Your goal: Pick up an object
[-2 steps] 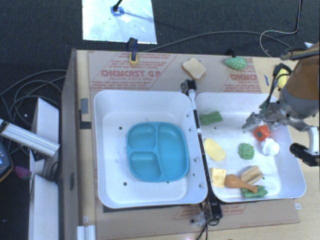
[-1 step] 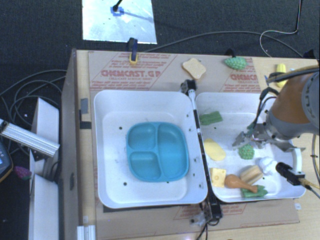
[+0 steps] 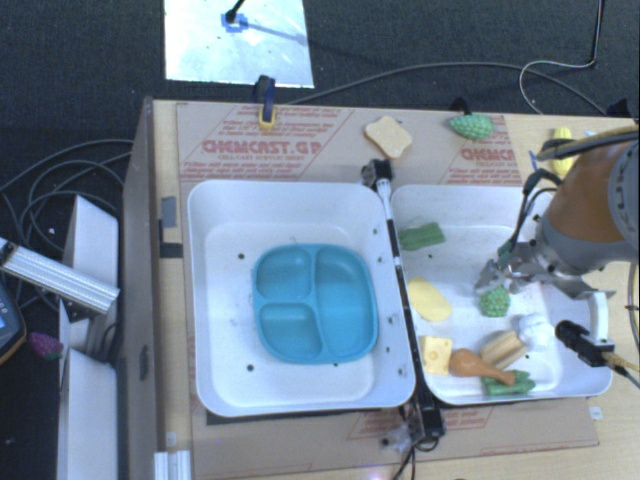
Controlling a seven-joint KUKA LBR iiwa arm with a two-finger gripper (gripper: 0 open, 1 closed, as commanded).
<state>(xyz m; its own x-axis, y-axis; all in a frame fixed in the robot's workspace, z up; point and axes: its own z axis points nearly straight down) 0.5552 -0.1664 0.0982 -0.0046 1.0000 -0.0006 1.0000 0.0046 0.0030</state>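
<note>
Over the right bin [image 3: 470, 200], the gripper [image 3: 497, 280] should settle squarely on the green toy [image 3: 493, 302]; its grip cannot be told.

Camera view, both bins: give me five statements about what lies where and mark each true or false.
1. The blue divided plate lies in the left bin. True.
2. The green bumpy toy sits on the blue divided plate. False: it lies in the right bin, just below the gripper.
3. The toast slice lies on the cardboard beyond the bins. True.
4. The drumstick is in the left bin. False: right bin, near the front.
5. The cheese wedge lies outside the bins. False: right bin.
</note>
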